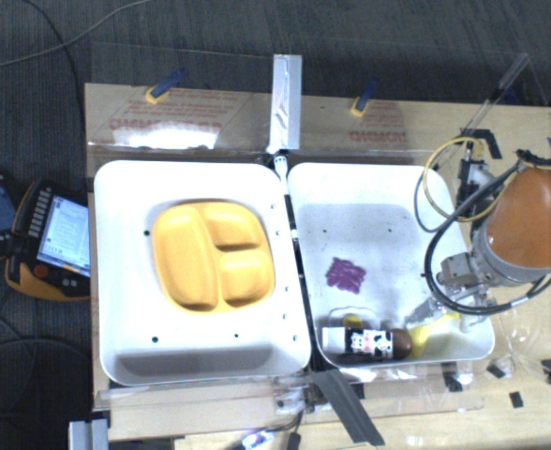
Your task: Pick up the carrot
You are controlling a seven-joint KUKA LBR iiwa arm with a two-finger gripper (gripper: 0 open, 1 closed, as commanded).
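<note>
My gripper (437, 313) reaches down into the near right corner of the right bin (388, 195), below the grey wrist and orange band (524, 216). Just under its tip lies a small yellowish thing (424, 332), touching or almost touching it. I cannot make out what that thing is. Cables and the wrist body hide the end of the gripper.
A dark bottle with a white label (369, 342) lies along the right bin's front wall, next to the yellowish thing. A purple bunch of grapes (346, 275) sits mid-bin. The left bin (116, 251) holds a yellow divided plate (213, 255).
</note>
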